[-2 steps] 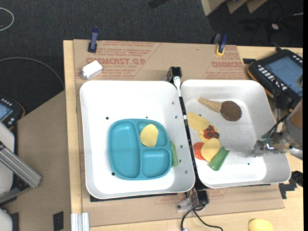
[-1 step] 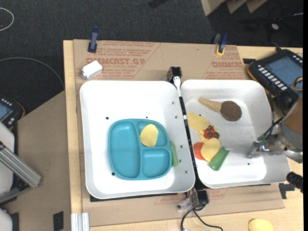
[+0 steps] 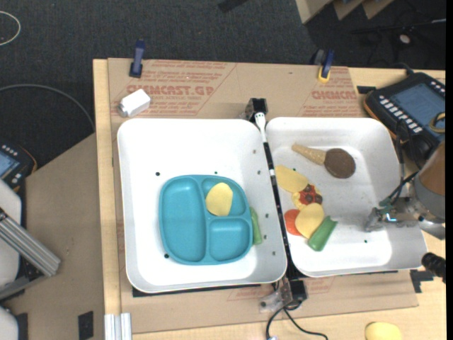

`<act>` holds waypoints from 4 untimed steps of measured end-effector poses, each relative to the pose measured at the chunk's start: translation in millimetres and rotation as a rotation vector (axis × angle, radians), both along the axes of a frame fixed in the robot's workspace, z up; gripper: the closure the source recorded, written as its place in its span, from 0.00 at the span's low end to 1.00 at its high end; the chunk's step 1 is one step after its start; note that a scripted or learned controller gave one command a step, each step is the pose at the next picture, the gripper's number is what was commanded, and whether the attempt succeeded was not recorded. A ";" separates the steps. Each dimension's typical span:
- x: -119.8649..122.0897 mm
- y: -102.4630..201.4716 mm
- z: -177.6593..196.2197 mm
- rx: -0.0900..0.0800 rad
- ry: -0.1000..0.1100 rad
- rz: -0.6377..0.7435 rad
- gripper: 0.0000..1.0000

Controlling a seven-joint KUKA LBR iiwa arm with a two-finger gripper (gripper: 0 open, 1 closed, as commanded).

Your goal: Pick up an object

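In the left bin [image 3: 134, 190] a blue divided tray [image 3: 185, 222] held a yellow piece [image 3: 219, 199]. In the right bin [image 3: 368, 137] lay an ice cream cone toy [image 3: 327, 159], then a cluster of yellow, red and green food toys [image 3: 306, 214]. The gripper [image 3: 379, 218] sat near the right wall over bare floor; whether it was spread or pressed together could not be told. Descending there would likely grasp nothing.

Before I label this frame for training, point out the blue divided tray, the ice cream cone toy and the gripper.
blue divided tray [image 3: 182, 225]: camera view, floor of its large left compartment.
ice cream cone toy [image 3: 338, 163]: camera view, its brown scoop.
gripper [image 3: 375, 220]: camera view, its tip over the right bin.
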State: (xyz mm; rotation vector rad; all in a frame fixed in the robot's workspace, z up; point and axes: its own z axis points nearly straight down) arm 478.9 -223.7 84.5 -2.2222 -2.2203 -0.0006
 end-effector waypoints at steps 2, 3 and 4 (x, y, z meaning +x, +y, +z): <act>0.2 254.3 99.7 0.004 0.000 0.012 1.00; 2.4 278.2 238.0 0.004 -0.016 0.007 1.00; 1.5 328.8 349.5 0.005 -0.014 0.008 1.00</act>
